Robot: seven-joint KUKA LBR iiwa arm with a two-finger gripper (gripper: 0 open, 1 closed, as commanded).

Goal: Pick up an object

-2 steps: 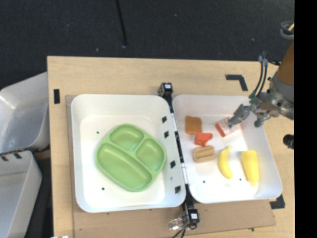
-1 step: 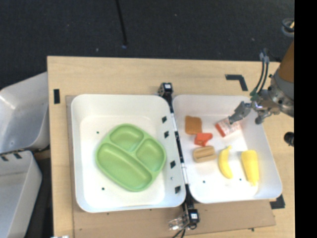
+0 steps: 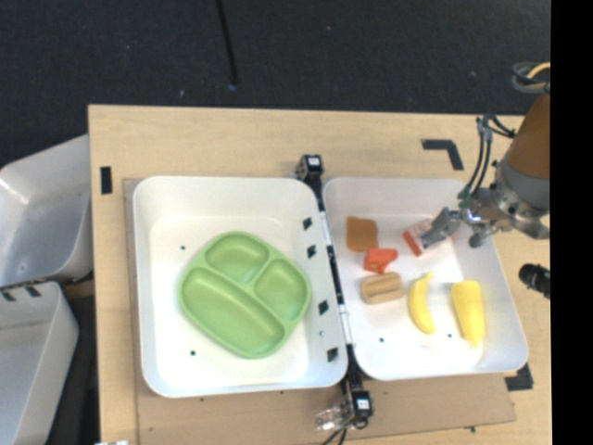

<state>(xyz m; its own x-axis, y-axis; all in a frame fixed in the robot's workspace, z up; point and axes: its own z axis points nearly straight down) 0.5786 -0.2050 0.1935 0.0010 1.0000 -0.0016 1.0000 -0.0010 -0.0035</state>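
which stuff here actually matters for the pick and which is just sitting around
For the pick:
- gripper, over the right bin
- small red piece, nearest to it
- brown square
- orange-red piece
- tan roll
- banana
- yellow pepper-like piece

Lying about:
- green divided plate
- left bin
- wooden bench
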